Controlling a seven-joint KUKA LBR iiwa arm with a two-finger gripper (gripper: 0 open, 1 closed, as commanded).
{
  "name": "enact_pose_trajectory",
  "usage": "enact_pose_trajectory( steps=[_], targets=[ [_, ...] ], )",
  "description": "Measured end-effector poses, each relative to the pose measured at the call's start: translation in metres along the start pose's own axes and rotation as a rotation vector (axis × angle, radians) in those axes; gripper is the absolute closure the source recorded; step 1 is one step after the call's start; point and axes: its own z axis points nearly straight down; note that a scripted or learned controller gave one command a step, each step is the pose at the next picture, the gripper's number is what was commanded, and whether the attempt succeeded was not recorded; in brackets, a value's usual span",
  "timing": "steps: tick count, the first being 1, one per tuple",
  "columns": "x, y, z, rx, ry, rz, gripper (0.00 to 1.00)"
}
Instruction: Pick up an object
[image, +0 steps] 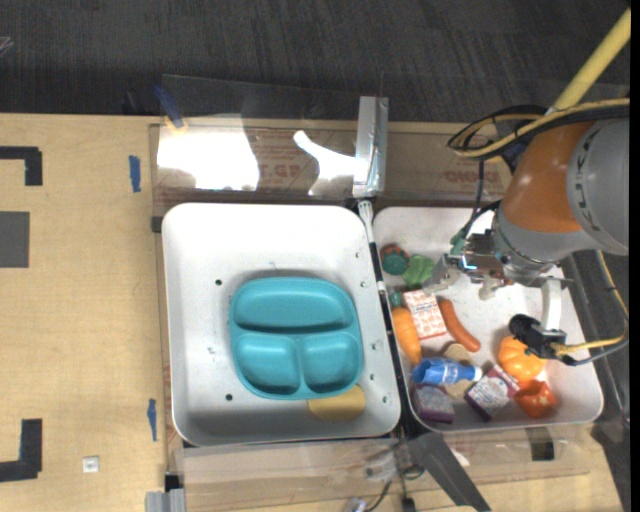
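My gripper (478, 272) hangs over the back of the right bin (585, 385), under the grey wrist with the orange band (540, 195). Just left of it lie two green toys (408, 266). In front of it are a red-and-white carton (428, 316), a reddish sausage (458, 323) and an orange carrot (405, 336). Nearer the front edge lie a blue can (445, 373), a purple piece (435, 401), a small purple-red box (487, 393), an orange pepper (520, 360) and a red tomato (536, 399). I see nothing held.
The left bin (190, 260) holds a teal divided plate (295, 335) and a yellow block (337, 403) at its front rim. A clear panel (260, 150) and a metal post (370, 145) stand behind the bins. Cables (500, 135) loop above the arm.
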Motion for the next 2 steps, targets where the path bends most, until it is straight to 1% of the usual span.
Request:
enact_pose_trajectory(
  steps=[1,2],
  targets=[
    [-0.0222,-0.0081,0.0382,-0.012,0.001,-0.081,0.0],
    [-0.0226,-0.008,0.0383,-0.012,0.0,-0.081,0.0]
  ],
)
